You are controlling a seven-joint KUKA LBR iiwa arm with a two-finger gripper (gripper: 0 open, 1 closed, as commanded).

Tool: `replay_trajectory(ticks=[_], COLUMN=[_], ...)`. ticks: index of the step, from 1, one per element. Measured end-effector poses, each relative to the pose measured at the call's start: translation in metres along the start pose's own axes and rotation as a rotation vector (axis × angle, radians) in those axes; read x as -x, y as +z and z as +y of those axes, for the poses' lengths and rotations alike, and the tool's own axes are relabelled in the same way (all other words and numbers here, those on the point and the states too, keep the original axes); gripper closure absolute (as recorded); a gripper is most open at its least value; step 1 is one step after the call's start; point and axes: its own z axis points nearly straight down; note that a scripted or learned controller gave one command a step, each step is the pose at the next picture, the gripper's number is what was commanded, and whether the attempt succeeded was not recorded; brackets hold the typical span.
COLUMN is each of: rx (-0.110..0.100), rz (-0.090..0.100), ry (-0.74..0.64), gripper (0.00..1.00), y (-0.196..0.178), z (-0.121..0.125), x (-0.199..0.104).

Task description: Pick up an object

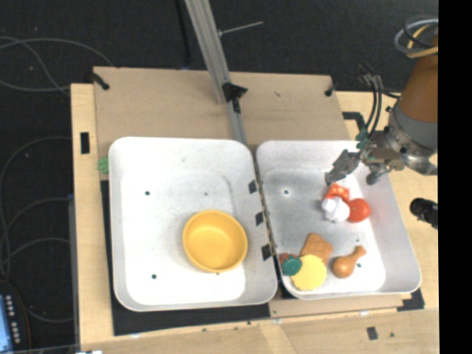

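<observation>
Gripper [359, 167]: above the right bin's upper right part, reaching in from the right; fingers spread apart, one grey finger [341, 167] angled down-left, the other nearer the wrist; nothing between them.
Orange-and-white toy [336, 202]: just below the left fingertip, near it but apart; lying on the bin floor.
Red ball [358, 209]: touching the toy's right side, below the fingers.
Tan slab [317, 245]: well below the fingers, toward the bin's lower edge.
Yellow disc [309, 273]: farther below, touching the slab; green piece [290, 265] at its left.
Drumstick-shaped toy [348, 262]: well below the fingers, right of the disc.
Yellow bowl [214, 240]: far left of the fingers, upright in the left bin [147, 168].
Right bin [295, 161]: bare floor left of the fingers.
</observation>
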Motion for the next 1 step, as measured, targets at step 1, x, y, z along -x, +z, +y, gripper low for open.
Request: replay_trajectory(ticks=[1], rx=[0.001], rz=[0.0], ry=[0.001], gripper=[0.0], y=[-0.0001], z=[0.0], x=[0.0001])
